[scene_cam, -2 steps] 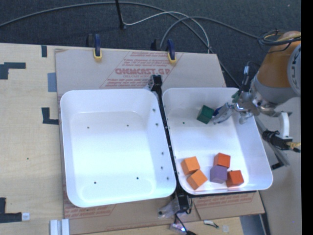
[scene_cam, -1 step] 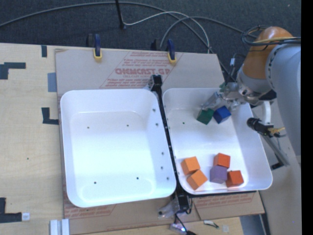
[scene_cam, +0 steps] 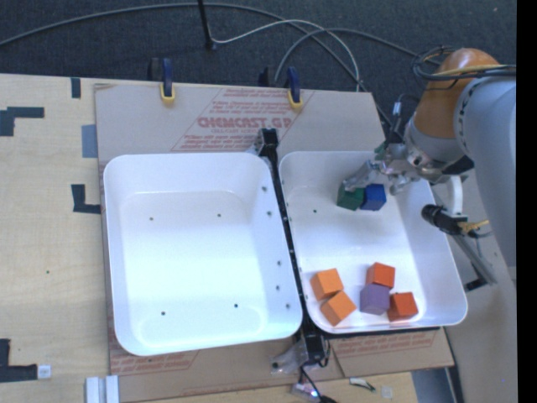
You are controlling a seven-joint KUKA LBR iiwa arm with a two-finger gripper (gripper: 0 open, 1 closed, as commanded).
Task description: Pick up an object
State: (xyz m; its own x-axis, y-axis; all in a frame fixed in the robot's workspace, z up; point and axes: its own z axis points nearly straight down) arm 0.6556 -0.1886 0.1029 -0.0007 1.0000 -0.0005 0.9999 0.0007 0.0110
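Claw [scene_cam: 369,177] hung low over far end of right bin [scene_cam: 419,233], just above green block [scene_cam: 350,198] and blue block [scene_cam: 374,197], which touched each other. Finger spacing: cannot tell. Orange and purple blocks lay clustered at bin's near end

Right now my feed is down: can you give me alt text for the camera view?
The gripper hangs low over the far end of the right bin, right at a green block and a blue block lying together. Near that bin's front are four orange blocks and a purple block. The left bin sits alongside.
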